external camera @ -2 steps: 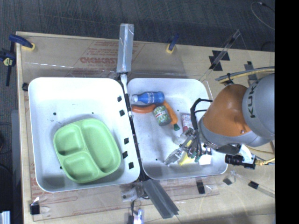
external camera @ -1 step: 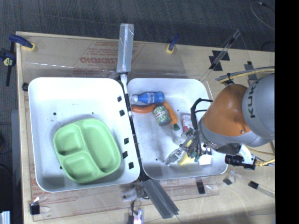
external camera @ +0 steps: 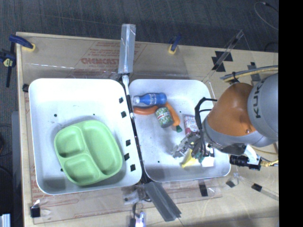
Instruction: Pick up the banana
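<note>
The gripper hung low over the right bin, near its 5 o'clock corner, and whether it was parted or closed could not be told from the slanted view. The banana, a yellow patch partly hidden beneath the tool, lay just at the gripper's 6 o'clock, touching or nearly so. Its long axis could not be read, though it probably called for a short drop rather than a reach.

"KU" of KUKA in black on grey arm, faint red print on bench unreadable, bottle label illegible
</note>
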`<action>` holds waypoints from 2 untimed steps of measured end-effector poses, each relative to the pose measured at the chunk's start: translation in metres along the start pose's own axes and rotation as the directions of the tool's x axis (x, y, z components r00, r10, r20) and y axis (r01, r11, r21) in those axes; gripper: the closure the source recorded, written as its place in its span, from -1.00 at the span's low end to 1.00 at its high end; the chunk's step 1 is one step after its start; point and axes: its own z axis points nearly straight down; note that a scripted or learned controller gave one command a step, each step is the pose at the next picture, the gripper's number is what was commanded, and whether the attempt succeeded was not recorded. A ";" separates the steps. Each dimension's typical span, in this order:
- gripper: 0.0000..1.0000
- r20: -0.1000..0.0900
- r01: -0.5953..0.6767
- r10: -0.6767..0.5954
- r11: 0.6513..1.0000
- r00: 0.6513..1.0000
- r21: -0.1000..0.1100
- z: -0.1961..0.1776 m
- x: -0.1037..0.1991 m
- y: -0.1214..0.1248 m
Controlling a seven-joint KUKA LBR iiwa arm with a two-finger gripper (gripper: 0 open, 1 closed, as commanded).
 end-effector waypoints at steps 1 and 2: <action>1.00 0.001 0.005 -0.005 1.000 1.000 -0.001 -0.010 -0.001 0.001; -1.00 0.001 0.005 -0.005 1.000 1.000 0.000 -0.010 -0.001 0.001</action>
